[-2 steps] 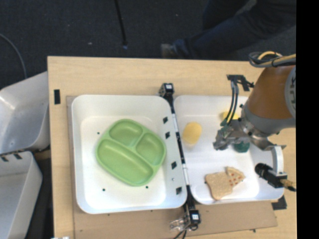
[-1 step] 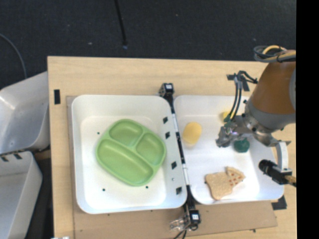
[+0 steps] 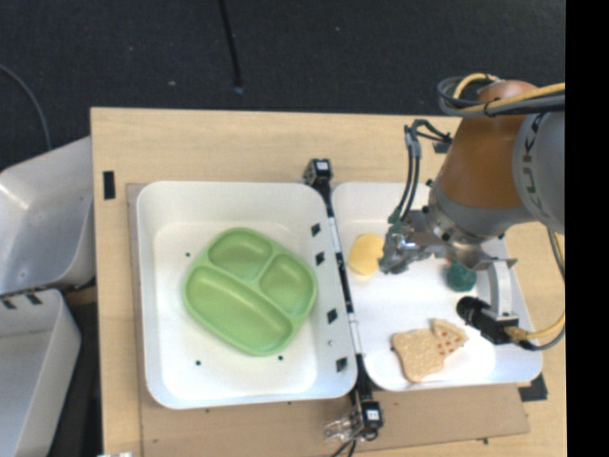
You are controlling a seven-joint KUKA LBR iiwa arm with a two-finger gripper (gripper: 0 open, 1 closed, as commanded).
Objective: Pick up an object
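In the right bin lie a round yellow object near the left wall, a small teal object further right, and a tan pizza-slice-shaped piece near the front. My gripper hangs over the right bin just right of the yellow object, close to it. The arm's orange band rises above and to the right of the gripper. Nothing shows held between the fingers.
The left bin holds a green divided plate in its middle. A black-clipped divider runs between the two bins. Pale bench surface surrounds both bins, and white equipment sits off the bench at the far left.
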